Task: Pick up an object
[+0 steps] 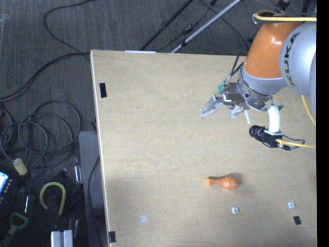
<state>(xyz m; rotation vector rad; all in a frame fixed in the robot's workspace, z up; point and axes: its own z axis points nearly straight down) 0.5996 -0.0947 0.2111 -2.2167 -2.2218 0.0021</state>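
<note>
A small orange object, shaped like a pear or a gourd, lies on its side on the tan board, toward the front right. My gripper hangs over the board's right half, well behind the orange object and apart from it. Its two silver fingers are spread open and point left, with nothing between them. The grey arm with its orange band comes in from the upper right.
Small square markers dot the board's front right corner, and a black tag sits near its left edge. Off the board at left, the floor holds coiled cables and tools. Tripod legs cross behind the board.
</note>
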